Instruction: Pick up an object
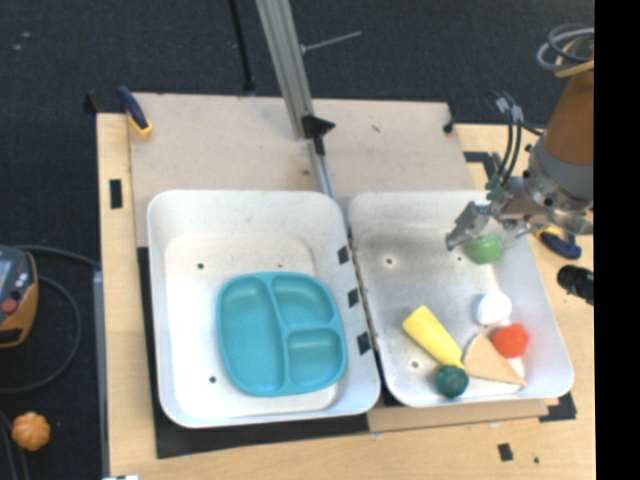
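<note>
My gripper (487, 236) hangs over the far right part of the right bin (400, 228), reaching in from the right. A small green ball (485, 251) sits between its two grey fingers, its top hidden by them, and the gripper is shut on it. Lower in the same bin lie a yellow block (432, 334), a white ball (492, 308), a red ball (511, 340), a tan wedge (488, 365) and a dark green ball (451, 380).
The left bin (180, 228) holds a teal divided plate (282, 331). A metal post (285, 58) rises behind the bins at the middle. Cables and blue tools lie on the bench right of the right bin. An orange ball (30, 429) lies on the floor at the lower left.
</note>
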Motion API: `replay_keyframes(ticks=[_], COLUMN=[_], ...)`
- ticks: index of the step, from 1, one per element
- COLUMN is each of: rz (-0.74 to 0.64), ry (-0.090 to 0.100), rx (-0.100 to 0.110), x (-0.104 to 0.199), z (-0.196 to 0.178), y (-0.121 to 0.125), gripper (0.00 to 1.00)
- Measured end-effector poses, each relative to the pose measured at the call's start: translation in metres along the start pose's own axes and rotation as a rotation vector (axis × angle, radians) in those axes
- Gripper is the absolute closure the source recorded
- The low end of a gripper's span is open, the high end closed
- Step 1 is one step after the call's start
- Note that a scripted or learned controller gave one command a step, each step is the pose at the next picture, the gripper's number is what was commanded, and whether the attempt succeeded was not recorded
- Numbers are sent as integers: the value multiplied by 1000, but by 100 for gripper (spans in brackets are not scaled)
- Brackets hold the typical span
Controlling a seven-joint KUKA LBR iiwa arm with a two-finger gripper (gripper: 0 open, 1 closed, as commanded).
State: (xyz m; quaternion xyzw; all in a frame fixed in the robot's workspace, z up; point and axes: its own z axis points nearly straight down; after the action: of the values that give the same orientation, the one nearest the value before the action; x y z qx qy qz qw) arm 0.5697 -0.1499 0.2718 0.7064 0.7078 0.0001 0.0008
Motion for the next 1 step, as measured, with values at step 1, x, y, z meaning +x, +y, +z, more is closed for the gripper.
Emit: replay_keyframes(ticks=[1], rz=[1], ry=[0], rx=[3], x=[0], z=[54], y=[10], gripper=[0])
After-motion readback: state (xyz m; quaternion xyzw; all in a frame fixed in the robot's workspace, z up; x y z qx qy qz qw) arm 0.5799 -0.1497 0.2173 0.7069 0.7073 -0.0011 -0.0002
